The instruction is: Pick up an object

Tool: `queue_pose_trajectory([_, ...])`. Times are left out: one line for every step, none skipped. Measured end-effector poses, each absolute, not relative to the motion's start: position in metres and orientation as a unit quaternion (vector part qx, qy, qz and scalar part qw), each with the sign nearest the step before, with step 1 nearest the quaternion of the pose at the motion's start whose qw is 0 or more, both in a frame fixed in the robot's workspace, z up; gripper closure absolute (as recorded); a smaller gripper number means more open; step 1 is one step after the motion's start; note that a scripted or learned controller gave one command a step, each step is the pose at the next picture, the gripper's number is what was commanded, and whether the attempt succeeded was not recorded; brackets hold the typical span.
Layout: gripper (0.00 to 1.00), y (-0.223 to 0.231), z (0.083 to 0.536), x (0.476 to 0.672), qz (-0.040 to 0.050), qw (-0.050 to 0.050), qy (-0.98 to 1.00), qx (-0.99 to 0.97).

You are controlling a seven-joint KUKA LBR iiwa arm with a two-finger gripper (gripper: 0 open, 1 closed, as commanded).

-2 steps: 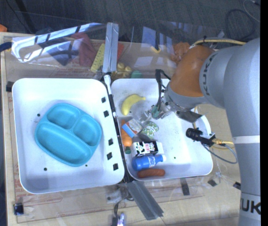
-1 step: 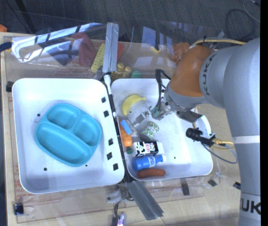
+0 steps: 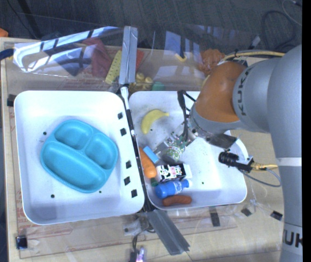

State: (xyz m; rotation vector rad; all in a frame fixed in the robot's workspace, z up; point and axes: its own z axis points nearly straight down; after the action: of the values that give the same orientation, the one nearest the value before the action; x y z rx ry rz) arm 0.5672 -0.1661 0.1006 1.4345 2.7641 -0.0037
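While the arm reaches in from the right over the right bin, the scene reads as follows.

Desk: carries two shallow white bins side by side.
Left bin: holds a blue divided tray, lying flat near the bin's middle.
Right bin: holds the small items, all gathered along its left half.
Arm: grey, with an orange band above the wrist, slanting down toward the middle of the right bin.
End effector: low over the right bin's middle; whether its fingers are apart or together cannot be told.
Banana: yellow, up and to the left of the end effector, near it; long axis slanting from lower left to upper right.
Blue bottle: below the end effector, long axis roughly left to right.
Carrot: orange, lower left of the end effector, by the bin's left wall, long axis running top to bottom.
Sausage: reddish, just below the blue bottle, lying left to right.
Cow-patterned box: just below the end effector, between carrot and blue bottle.
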Motion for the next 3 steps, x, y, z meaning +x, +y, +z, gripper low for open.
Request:
queue_pose_trajectory([1.00, -0.164, 0.108, 0.566, -0.0004, 0.009, 0.889, 0.458])
queue_pose_trajectory([0.00, -0.164, 0.108, 0.567, -0.0005, 0.009, 0.889, 0.458])
queue_pose_trajectory([1.00, -0.163, 0.119, 0.568, -0.0005, 0.010, 0.890, 0.456])
